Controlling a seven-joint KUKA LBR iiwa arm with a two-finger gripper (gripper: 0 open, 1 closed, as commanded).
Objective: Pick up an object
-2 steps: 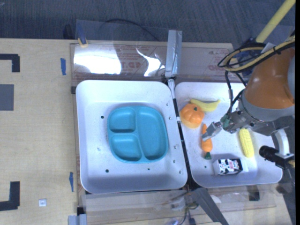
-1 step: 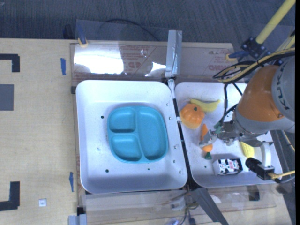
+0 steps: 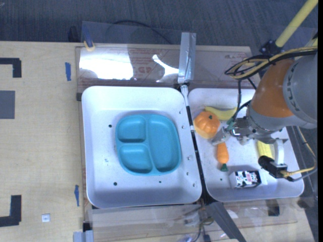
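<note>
Camera view looks down on two white bins side by side. The left bin (image 3: 96,150) is the biggest thing and holds a blue plate (image 3: 148,143) with three parts. The right bin (image 3: 292,188) holds the small toys. The grey arm (image 3: 287,92) with its orange band reaches in from the right and covers much of that bin.

The gripper (image 3: 237,131) hangs low, just beside the orange pumpkin (image 3: 207,124). Nothing sits in it, and how wide it stands cannot be told from up here. So the arm seems to be at the reaching step, with no toy picked yet.

A yellow banana (image 3: 219,112) lies behind the pumpkin. A yellow corn (image 3: 266,148) peeks out under the arm. A black and white box (image 3: 246,178) sits near the front wall. A small carrot (image 3: 222,154) lies just below the gripper.

The next move likely needs the gripper set right over one toy. The toys lie close together near the middle wall, so room is tight there. The front right corner has more bare floor.
</note>
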